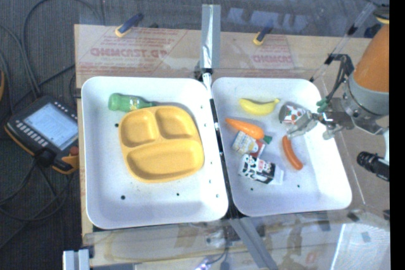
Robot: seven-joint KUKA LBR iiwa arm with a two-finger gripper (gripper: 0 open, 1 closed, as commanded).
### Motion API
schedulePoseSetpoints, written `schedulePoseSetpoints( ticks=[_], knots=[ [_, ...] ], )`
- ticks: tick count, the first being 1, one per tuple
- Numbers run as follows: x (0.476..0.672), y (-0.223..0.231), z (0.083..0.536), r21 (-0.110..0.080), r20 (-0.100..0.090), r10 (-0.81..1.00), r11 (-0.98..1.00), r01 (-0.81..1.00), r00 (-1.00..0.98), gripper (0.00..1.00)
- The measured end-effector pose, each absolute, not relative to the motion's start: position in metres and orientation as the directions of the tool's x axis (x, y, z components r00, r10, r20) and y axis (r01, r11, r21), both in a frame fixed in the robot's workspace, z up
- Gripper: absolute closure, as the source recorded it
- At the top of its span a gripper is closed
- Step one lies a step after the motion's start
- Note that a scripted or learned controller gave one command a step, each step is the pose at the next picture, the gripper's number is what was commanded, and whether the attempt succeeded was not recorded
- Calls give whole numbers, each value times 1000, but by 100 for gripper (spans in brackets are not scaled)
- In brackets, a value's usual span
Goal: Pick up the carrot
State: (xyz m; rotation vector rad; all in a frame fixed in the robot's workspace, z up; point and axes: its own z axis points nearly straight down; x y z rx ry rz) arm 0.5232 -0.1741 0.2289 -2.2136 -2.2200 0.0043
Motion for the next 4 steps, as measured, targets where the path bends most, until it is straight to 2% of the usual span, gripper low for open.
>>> schedulePoseSetpoints(
  ticks=[1,2,3,4],
  knots=[
    [560,-127,147,-7,3,988,154,988,-154,0],
    [594,-112,95,12,-5,976,219,976,-219,0],
    [597,-110,109,21,-2,976,218,976,-218,100],
    [634,-77,211,-6,-2,987,162,987,-162,100]
  ],
)
